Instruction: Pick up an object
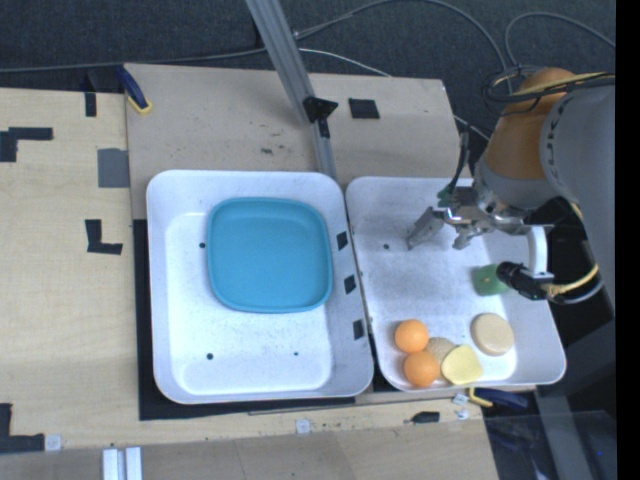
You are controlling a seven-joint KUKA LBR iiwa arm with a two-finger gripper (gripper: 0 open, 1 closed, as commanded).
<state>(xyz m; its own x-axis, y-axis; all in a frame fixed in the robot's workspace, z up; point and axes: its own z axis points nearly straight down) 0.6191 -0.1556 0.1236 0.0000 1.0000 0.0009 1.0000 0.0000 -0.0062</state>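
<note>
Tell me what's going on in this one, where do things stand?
A KUKA arm reaches in from the right, its gripper over the upper part of the right bin, with nothing visibly between its fingers. The items to pick lie along that bin's near edge: two orange balls, a yellow piece, a beige disc, and a small green object by the right wall. The left bin holds a blue plate. Nothing is picked up yet.

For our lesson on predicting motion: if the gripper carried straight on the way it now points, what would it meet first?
The gripper points left and slightly down, over the right bin. It would probably meet that bin's bare white floor first, or its left wall, though depth is hard to judge.
</note>
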